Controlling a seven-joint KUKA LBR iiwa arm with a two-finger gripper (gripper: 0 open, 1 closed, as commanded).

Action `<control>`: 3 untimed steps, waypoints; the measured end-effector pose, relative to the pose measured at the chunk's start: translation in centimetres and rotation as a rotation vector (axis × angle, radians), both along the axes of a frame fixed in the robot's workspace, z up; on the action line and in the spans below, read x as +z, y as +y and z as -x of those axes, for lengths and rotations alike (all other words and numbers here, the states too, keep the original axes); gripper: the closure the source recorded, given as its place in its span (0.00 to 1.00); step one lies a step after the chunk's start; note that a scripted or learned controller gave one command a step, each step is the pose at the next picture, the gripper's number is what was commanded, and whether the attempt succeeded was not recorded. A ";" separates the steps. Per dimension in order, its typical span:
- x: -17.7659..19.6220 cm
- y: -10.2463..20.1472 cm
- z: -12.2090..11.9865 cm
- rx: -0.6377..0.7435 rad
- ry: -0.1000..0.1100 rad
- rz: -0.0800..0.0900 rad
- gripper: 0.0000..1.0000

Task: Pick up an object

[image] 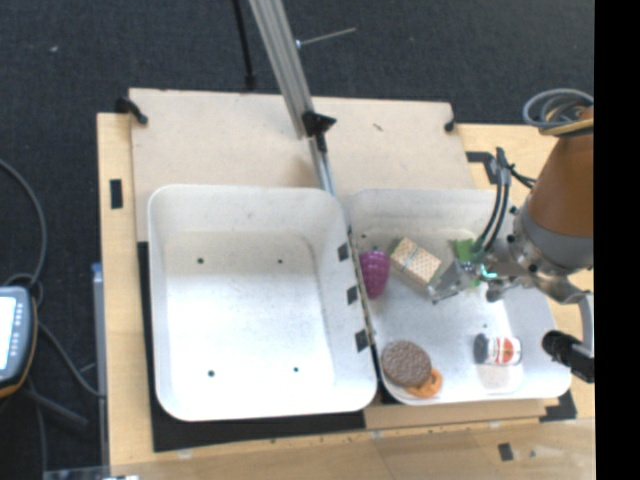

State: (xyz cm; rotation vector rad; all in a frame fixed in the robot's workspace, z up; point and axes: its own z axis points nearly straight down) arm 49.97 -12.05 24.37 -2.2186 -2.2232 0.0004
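The gripper (448, 280) is hanging in the right bin (520, 388) – just beside the tan block (415, 261) – whether its grip is spread or pressed together, I cannot tell.

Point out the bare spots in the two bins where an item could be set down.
The left bin has the most bare floor. In the right bin, a bare patch lies between the tan block, the brown disc and the small jar. It is crowded by the divider near the purple object, and around the end effector.
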 end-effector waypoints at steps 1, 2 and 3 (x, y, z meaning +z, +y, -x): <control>0.2 0.0 -0.1 -0.003 -0.005 0.001 0.00; -4.1 0.3 -0.1 -0.005 0.001 0.002 0.00; -10.3 0.4 0.2 -0.004 0.004 0.001 0.00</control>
